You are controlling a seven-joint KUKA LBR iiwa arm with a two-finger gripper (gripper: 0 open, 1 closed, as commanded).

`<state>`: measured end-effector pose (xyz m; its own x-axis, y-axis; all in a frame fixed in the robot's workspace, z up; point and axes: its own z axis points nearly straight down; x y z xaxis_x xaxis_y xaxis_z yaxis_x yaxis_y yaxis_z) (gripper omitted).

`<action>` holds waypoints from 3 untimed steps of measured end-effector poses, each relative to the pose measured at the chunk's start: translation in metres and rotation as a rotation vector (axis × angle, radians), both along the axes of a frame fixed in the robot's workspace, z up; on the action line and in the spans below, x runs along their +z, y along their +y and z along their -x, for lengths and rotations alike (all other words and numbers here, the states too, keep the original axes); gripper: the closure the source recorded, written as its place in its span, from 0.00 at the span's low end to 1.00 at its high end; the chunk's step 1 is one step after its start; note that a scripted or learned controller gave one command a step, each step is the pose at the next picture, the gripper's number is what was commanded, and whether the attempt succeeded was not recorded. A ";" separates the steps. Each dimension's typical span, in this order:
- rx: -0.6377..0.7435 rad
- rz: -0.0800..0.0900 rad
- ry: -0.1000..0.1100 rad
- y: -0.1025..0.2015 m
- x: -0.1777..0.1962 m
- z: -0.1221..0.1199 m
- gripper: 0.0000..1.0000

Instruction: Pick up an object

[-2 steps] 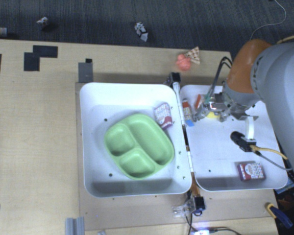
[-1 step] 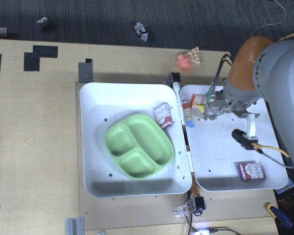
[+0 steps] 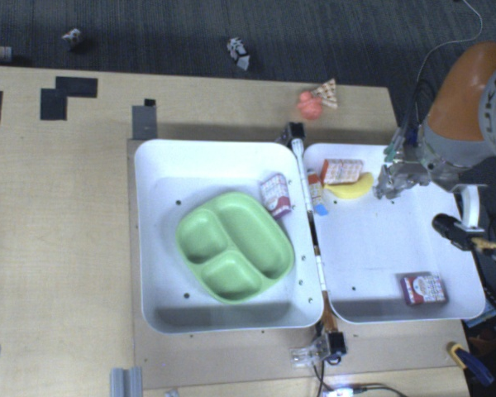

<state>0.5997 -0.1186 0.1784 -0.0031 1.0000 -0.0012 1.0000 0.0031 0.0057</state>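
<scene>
Near the front of the right bin (image 3: 372, 308) lies a small red box (image 3: 422, 289). At its far side, the end effector (image 3: 390, 185) hovers just beside a banana (image 3: 353, 189) and another red box (image 3: 342, 171); whether it is released or clenched, I cannot tell. Left bin (image 3: 153, 222) carries a green tray (image 3: 234, 245).

text: none legible | red-white boxes (image 3: 422, 289): print too small

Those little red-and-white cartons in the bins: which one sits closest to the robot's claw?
The carton at the back of the right bin, beside the yellow banana. The gripper hovers just right of it; the other two lie in the left bin and at the right bin's front.
</scene>
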 end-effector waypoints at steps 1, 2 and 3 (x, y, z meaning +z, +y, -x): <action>0.001 -0.001 0.002 0.001 -0.001 0.000 0.00; 0.003 -0.001 0.000 0.018 -0.092 -0.024 0.00; 0.007 0.000 -0.005 0.018 -0.080 -0.026 1.00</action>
